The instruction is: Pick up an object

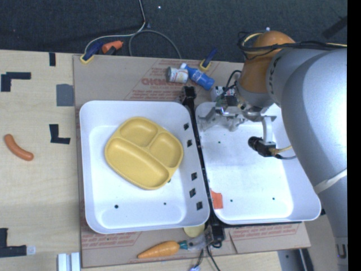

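My gripper [225,116]: low over the right bin's [254,205] far-left corner; finger state I cannot tell.
Left bin [93,208]: holds a yellow divided plate [144,152].

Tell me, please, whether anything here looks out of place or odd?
Yes. A toy sausage lies alone on the bench far left, a carrot sits just outside the left bin's front edge, and a small bottle lies tipped over behind the bins. The yellow plate sits askew.
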You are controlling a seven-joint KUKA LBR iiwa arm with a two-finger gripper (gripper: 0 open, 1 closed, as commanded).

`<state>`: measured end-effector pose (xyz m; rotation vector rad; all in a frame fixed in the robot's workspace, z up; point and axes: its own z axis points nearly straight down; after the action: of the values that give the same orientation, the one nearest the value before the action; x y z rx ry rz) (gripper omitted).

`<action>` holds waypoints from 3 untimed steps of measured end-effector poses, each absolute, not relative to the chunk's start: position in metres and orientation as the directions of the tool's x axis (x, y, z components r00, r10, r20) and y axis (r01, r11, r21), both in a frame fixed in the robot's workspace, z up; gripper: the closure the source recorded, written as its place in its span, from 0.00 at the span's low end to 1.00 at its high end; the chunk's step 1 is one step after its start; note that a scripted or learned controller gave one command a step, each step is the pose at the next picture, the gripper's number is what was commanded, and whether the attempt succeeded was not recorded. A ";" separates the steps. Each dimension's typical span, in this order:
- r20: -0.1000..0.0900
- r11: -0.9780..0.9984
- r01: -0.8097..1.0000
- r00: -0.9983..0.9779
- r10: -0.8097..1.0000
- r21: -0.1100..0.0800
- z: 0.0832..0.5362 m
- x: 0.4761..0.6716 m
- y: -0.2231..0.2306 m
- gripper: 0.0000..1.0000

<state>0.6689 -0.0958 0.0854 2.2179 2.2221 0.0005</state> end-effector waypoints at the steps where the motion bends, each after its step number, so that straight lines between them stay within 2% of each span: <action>1: -0.002 0.001 1.000 -0.001 1.000 0.003 0.086 0.659 -0.095 0.00; 2: -0.002 0.002 1.000 -0.001 1.000 0.004 0.086 0.649 -0.097 0.00; 3: 0.000 0.002 1.000 -0.002 1.000 0.000 0.085 0.669 -0.095 0.00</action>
<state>0.6691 -0.0947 0.0852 2.2191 2.2231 -0.0003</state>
